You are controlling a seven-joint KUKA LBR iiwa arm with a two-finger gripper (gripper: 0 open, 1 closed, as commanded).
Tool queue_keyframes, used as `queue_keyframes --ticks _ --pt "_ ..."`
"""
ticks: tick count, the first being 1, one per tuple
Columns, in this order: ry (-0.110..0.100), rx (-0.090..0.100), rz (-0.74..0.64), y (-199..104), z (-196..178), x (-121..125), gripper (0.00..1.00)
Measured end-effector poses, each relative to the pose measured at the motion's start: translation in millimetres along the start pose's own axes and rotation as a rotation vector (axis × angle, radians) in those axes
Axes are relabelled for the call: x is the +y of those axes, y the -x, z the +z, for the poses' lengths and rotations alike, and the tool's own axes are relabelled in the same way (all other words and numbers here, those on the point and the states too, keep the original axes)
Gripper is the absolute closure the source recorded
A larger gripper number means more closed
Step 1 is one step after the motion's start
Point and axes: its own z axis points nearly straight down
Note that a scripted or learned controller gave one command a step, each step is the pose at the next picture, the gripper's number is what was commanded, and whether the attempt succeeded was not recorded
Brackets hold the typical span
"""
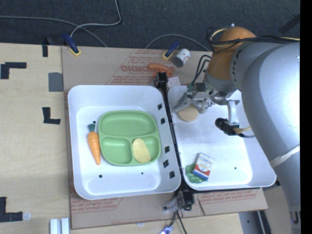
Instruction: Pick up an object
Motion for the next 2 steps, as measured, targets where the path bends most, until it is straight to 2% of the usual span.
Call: queue_keyframes --ticks 1,2 --pt "0.000 -0.001 0.000 9.8 -0.3 0.0 0.00" --pt "-0.001 -0.004 -0.001 9.9 -10.0 -0.1 1.00"
